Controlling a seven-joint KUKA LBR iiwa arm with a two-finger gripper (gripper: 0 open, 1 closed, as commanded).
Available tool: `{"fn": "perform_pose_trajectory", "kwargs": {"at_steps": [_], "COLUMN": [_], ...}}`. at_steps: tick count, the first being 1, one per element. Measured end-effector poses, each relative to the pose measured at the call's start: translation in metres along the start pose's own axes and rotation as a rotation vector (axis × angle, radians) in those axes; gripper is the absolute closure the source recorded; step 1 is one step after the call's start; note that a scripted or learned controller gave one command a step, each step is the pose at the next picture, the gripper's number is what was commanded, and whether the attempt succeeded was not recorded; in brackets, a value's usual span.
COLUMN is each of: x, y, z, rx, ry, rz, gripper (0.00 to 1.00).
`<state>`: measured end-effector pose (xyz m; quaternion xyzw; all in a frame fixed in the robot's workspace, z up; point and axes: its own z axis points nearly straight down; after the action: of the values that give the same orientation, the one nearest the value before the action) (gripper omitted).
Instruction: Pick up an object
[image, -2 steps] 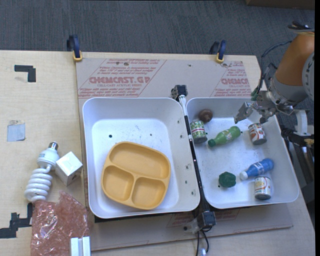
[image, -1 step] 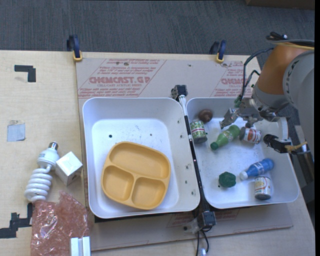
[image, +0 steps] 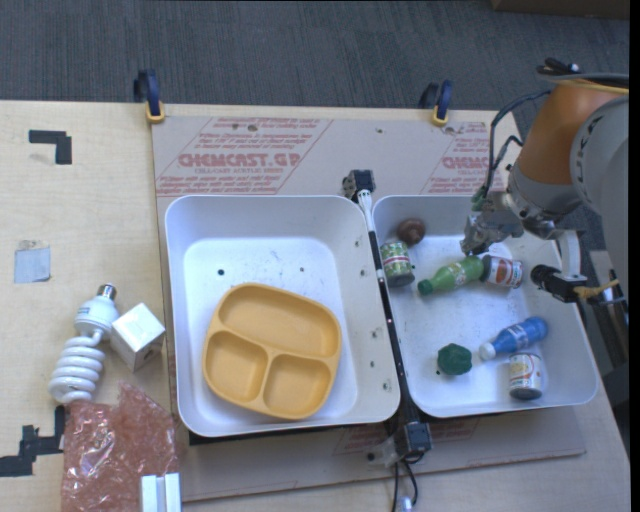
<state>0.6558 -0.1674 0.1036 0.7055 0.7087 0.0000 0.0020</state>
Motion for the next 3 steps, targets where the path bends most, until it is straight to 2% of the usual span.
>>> {"fn": "perform_pose_trajectory", "kwargs": {"at_steps": [1,2,3], "x": [0.000,0.029,0.045], "y": [0.000,-0.061,-0.128], "z": [0.000,0.011,0.011], "rx": [0.000,0.003,0.003], "ry": [0.000,0.002,0.003], "rz": [0.000,0.006,0.006], "gripper": [0.00,0.00,0.00]}}
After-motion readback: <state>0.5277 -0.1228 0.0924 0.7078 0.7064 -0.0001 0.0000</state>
